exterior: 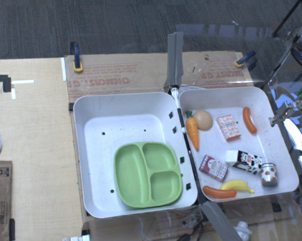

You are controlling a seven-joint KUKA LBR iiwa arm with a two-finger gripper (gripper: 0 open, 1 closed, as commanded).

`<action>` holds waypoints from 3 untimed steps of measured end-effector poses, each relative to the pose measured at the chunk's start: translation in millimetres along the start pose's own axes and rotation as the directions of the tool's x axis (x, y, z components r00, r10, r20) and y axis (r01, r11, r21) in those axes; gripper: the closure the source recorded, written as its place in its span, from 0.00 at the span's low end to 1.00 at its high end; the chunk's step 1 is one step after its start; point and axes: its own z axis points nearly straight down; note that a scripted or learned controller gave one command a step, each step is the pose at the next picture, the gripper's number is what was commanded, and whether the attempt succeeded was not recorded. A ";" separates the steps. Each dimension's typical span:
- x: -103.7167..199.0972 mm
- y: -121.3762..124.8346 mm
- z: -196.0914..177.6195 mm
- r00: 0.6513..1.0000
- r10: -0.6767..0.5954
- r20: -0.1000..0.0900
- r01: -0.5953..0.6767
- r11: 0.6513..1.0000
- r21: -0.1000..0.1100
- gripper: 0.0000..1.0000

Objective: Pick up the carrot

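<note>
The carrot [193, 132] is orange with a small green top. It lies in the right bin [279, 135], close to that bin's left wall, with its green end pointing to the back and its tip towards the front. A beige round item [204, 120] touches it on the right near the top.
The right bin also holds a pink carton [228, 127], a sausage [249, 120], a red packet [213, 167], a cow-print carton [245, 160], a small can [268, 174], a banana [238, 185] and another sausage [218, 191]. A green divided plate [148, 173] sits in the left bin [91, 146].
</note>
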 end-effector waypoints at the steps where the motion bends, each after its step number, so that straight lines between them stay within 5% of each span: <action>1: 73.1 -10.1 99.3 0.998 0.059 -0.001 -0.059 0.998 0.001 0.00; 2: 110.0 40.3 192.2 0.994 0.107 0.000 -0.107 0.994 -0.001 0.00; 3: 177.5 84.0 91.7 0.997 -0.081 0.001 0.081 0.997 -0.002 0.00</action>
